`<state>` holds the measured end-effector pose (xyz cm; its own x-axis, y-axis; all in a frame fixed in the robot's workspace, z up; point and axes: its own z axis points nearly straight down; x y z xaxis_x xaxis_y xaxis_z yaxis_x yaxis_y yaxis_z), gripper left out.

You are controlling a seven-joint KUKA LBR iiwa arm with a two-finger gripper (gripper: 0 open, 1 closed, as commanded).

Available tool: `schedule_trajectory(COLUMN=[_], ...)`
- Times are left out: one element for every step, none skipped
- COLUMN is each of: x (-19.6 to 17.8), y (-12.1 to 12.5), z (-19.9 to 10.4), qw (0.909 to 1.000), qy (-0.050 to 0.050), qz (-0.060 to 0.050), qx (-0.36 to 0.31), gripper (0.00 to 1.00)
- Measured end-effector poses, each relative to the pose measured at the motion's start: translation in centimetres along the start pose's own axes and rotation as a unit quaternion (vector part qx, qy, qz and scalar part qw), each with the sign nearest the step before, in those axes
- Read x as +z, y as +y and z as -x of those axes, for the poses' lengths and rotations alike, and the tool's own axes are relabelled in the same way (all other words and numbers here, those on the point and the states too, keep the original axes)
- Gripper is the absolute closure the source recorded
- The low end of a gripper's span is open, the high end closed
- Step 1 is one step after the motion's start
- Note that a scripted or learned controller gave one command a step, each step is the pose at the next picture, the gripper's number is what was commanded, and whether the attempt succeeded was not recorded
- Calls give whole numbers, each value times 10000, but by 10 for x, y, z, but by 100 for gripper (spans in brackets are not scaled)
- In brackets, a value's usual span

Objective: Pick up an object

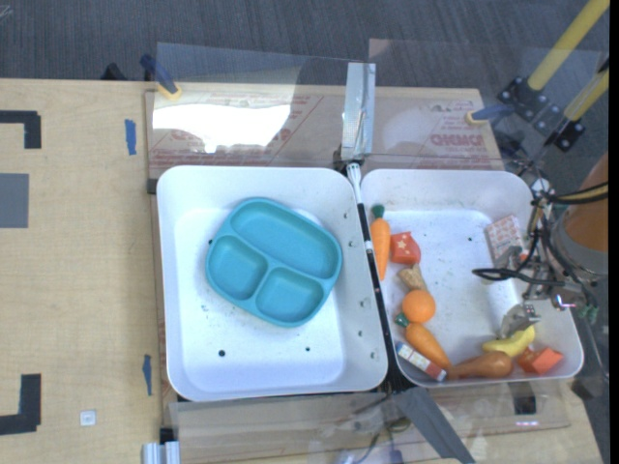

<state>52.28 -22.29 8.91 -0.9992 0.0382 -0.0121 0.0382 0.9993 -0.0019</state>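
Note:
The right bin (455,222) holds several toy foods. A carrot (380,245) lies along its left wall beside a red piece (404,249). Below them sit a beige piece (414,278), an orange (418,306) and a second carrot (426,344). Along the front wall lie a brown pear-like piece (484,364), a yellow banana (513,340) and an orange-red piece (542,360). A small printed packet (503,232) rests near the right wall. My gripper (527,310) hangs low at the bin's right side, just above the banana, with dark cables around it. Nothing shows in its grasp.
The left bin (184,288) bears a blue divided plate (276,259). A metal bracket (358,114) and clear panels stand behind the bins. Yellow poles (575,32) and a black clamp stand at the upper right. The arm's orange band (592,225) overhangs the right bin's right rim.

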Motion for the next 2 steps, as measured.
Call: schedule_trajectory(x=[1, 2], y=[16, 42], z=[57, 134], qw=[9954, 9948], qy=[-2, 43], qz=[-1, 0], qx=[958, 1022], gripper=[0, 0])
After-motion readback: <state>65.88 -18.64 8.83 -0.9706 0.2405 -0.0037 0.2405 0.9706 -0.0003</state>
